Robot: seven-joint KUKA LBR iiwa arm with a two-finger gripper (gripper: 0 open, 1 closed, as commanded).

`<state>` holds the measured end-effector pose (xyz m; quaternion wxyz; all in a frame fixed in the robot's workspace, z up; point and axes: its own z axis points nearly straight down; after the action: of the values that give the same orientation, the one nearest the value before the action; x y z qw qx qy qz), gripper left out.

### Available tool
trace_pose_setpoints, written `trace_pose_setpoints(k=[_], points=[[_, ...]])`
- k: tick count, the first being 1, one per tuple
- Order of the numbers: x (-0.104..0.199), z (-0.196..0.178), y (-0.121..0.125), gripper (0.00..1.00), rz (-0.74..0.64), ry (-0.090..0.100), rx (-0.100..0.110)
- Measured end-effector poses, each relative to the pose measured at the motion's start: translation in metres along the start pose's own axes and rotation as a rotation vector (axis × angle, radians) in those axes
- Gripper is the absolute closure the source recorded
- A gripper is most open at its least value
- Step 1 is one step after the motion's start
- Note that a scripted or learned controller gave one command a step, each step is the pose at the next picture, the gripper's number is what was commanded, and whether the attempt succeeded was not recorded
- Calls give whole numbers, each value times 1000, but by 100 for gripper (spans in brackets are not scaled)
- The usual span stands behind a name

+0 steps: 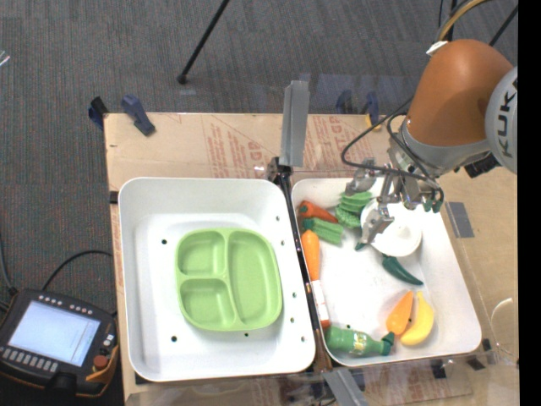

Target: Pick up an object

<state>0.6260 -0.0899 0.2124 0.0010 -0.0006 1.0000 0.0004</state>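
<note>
The right bin [448, 269] holds toy foods: an orange carrot [311, 254], a smaller carrot [315, 211], green pea pods [353, 203], a green bean piece [326, 231], a white round dish [399, 237], a dark green pepper [401, 270], a yellow banana [421, 320] beside an orange piece [399, 315], and a green bottle [358, 341]. My gripper [373, 205] hangs over the bin's back part, between the pea pods and the white dish. It stands open, with nothing between its fingers.
The left bin [144, 227] holds a light green divided plate [228, 279]. A grey upright post [295, 125] stands behind the divider between the bins. A teach pendant [55, 337] lies on the floor at the lower left.
</note>
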Motion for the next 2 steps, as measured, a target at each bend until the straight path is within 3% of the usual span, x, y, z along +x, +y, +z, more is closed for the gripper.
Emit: trace_pose_setpoints(k=[1, 2], points=[[75, 121, -26, 0, 245, 8, -1], [-1, 129, -22, 0, 439, 43, 3]])
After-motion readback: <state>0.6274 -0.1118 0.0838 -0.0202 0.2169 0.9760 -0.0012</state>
